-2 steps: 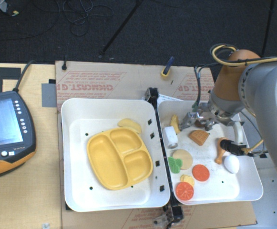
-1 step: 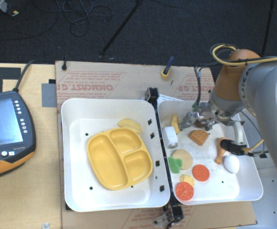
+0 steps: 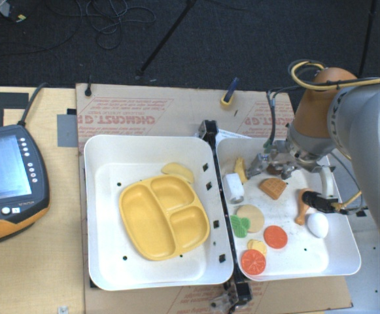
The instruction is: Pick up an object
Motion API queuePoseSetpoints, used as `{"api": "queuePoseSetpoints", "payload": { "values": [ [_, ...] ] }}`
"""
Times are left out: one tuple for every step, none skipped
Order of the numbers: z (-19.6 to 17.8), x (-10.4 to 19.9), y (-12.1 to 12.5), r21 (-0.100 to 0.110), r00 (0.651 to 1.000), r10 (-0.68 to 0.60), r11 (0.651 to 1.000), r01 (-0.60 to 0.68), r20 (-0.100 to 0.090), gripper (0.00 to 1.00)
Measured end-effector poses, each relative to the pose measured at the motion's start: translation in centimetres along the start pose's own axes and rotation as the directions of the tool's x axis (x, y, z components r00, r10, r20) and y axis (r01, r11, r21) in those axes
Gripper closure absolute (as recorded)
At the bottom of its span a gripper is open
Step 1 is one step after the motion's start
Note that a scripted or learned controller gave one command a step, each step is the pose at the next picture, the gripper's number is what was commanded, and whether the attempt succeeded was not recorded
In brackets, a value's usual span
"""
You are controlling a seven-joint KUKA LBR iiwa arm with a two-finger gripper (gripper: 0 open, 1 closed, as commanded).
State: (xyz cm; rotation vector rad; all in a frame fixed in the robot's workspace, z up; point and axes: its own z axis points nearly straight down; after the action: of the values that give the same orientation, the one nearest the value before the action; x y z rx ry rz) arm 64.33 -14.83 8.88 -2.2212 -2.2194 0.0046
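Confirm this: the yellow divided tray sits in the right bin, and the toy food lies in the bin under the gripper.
Not quite. The camera view shows the yellow divided tray in the left bin, not the right. The toy food does lie in the right bin, under the gripper.

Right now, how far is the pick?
Done: the arm has reached into the right bin. In hand: the gripper hovers just above the brown waffle piece, with nothing visibly between its fingers. Left: grasp and lift; the egg, tomato slice and other pieces lie on the bin floor.
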Motion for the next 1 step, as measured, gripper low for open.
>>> {"api": "queuePoseSetpoints", "payload": {
  "values": [
    [0.02, 0.19, -0.03, 0.001, 1.0, -0.001, 1.0, 0.001, 0.0, 0.0]
  ]
}}
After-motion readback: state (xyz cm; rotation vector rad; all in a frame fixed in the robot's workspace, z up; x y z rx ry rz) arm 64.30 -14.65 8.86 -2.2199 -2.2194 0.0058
